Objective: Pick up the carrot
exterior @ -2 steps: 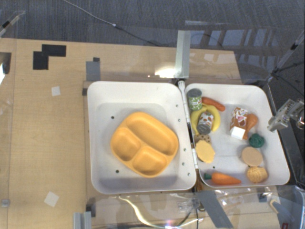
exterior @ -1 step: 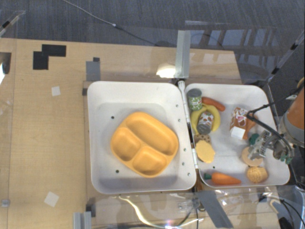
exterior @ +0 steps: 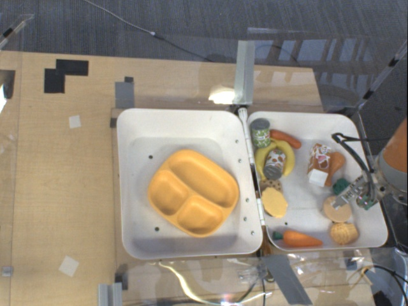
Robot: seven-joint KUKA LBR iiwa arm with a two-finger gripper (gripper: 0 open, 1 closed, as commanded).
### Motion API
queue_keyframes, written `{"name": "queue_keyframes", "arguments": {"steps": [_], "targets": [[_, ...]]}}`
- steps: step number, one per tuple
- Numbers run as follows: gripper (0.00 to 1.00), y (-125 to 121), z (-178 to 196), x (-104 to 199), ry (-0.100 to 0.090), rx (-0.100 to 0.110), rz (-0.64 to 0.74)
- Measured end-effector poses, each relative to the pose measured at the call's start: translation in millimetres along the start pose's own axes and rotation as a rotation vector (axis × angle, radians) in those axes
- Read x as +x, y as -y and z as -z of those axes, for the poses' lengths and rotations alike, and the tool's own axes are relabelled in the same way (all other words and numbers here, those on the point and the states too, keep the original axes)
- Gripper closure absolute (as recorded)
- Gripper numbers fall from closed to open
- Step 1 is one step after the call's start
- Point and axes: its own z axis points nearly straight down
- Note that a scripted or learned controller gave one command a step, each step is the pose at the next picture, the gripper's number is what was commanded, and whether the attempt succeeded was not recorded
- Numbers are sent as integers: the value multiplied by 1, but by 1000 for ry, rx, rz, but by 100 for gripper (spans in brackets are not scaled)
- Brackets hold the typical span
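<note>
Lying along right bin [exterior: 306, 118] front wall — carrot [exterior: 301, 239], untouched.

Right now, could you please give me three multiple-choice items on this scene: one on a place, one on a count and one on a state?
1. Where is the green-topped carrot?
A. left bin
B. right bin
C. on the bench
2. How many sections has the plate?
A. two
B. three
C. five
3. The carrot is:
A. lying flat, apart from the gripper
B. standing on end
C. on the plate

Answers:
1B: it lies by the right bin's wall at the view's lower edge.
2B: three hollows show.
3A: it lies flat, with bin floor between it and the gripper.
</note>
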Motion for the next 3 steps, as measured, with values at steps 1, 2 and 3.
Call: {"name": "queue_keyframes", "arguments": {"steps": [1,2,3], "targets": [[100,-2,-17,-2,8,-7,-91],[100,0,-11,0,1,0,-438],[100,0,-13,0,0,0,-528]]}}
